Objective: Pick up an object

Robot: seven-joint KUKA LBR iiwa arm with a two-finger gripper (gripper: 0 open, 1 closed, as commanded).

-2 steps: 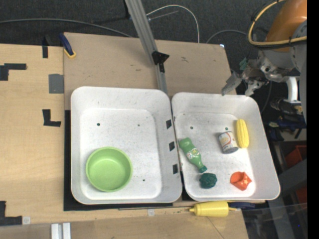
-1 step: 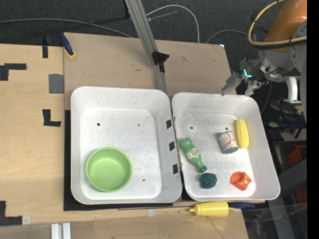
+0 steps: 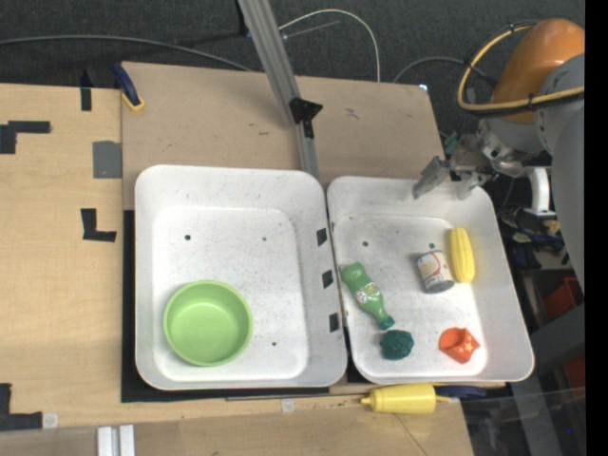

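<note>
Robotics lab test bench. Evidence: KUKA arm entering at 2 o'clock; two white bins on a plywood benchtop marked with black tape; aluminium strut and loose cables at 12 o'clock.

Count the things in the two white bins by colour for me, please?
Green: 3 — bowl, bottle, broccoli
Yellow: 1 — corn
Red: 1 — red toy
Silver: 1 — can
Total: 6
</note>
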